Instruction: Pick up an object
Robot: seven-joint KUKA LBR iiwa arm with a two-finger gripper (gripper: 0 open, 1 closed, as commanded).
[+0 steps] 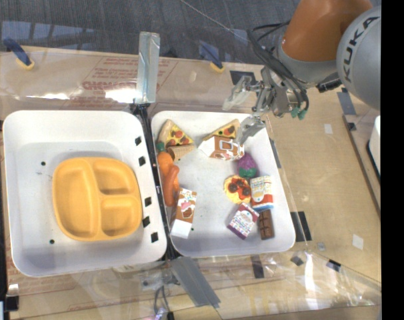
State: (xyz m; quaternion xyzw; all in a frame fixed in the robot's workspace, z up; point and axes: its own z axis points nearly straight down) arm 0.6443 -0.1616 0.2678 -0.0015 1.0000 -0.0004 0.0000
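My gripper [250, 127] hangs over right bin's [209, 242] far edge beside the sandwich toy [222, 143]; jaws' state I can't tell.

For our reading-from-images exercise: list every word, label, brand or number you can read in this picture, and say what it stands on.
"KUKA": on the grey arm, top right, running up its side.
Red print on the clear sheet behind the bins: too blurred to read.
Labels on the small cartons and packets in the right bin: too small to read.
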